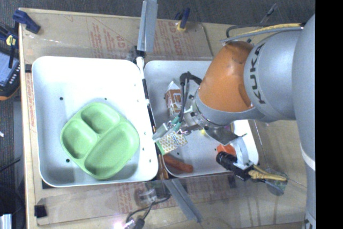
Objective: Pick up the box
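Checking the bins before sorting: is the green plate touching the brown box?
Apart. The camera view shows the green plate in the left bin and the brown box in the right bin, with the bin walls between them.

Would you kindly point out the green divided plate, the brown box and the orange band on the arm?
green divided plate [100, 139]: camera view, on the ridge between its compartments.
brown box [173, 99]: camera view, on its visible face.
orange band [228, 80]: camera view, on its rounded top.

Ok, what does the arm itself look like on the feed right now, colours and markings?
The arm is a bulky, rounded grey body with a glossy orange band above the wrist. Black "KUKA" lettering runs along the grey casing. Thin dark cables loop near the wrist.
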Robot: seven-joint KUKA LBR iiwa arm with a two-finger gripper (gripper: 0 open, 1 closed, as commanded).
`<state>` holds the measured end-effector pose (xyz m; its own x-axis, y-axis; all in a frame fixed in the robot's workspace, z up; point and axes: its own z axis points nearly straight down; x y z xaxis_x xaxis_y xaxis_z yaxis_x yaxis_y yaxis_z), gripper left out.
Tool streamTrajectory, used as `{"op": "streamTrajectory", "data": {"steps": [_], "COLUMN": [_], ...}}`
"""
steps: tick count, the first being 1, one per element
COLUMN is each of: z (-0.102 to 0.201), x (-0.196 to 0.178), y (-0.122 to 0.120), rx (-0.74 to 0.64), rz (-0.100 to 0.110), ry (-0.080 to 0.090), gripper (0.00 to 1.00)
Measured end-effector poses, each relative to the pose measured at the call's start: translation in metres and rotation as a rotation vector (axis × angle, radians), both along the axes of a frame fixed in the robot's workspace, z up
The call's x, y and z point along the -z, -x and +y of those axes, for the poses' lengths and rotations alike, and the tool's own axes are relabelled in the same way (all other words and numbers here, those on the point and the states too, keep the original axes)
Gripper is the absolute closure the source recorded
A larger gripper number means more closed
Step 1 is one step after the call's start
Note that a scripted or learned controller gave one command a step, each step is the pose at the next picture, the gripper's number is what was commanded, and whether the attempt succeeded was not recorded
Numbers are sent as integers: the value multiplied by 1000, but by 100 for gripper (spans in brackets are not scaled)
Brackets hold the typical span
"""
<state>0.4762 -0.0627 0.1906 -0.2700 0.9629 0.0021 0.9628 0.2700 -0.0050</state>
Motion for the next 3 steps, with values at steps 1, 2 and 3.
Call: {"op": "streamTrajectory", "data": {"steps": [1,2,3], "z": [-71,-75,-20], "x": [-50,-77,-68], "y": [0,-1,-1], "rx": [142,-516,-311], "rz": [-4,-7,-5], "ry": [1,1,0], "gripper": [100,100,100]}}
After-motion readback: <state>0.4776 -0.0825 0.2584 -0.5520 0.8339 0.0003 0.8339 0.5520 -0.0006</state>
